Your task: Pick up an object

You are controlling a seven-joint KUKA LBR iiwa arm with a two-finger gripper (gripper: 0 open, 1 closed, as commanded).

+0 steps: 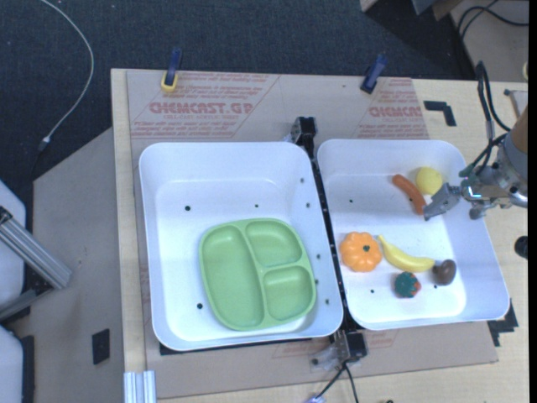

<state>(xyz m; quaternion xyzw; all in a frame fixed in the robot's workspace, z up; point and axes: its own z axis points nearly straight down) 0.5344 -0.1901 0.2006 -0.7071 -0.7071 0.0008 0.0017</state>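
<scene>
The right bin (470, 305) holds several toy foods. A yellow lemon (429, 179) and an orange-red sausage (408, 192) lie at its back. Nearer the front are an orange pumpkin (361, 251), a yellow banana (405, 258), a small brown piece (445, 271) and a green and red piece (407, 285). My gripper (453, 212) hangs over the bin's right side, just right of the sausage and lemon. It is open, with nothing between its fingers. One fingertip (431, 211) is close to the sausage's near end.
A green divided plate (256, 271) lies in the left bin (168, 175). A black clamp (304, 128) sits where the bins meet at the back. Blue clips (171, 70) (372, 74) hold the cardboard sheet under the bins.
</scene>
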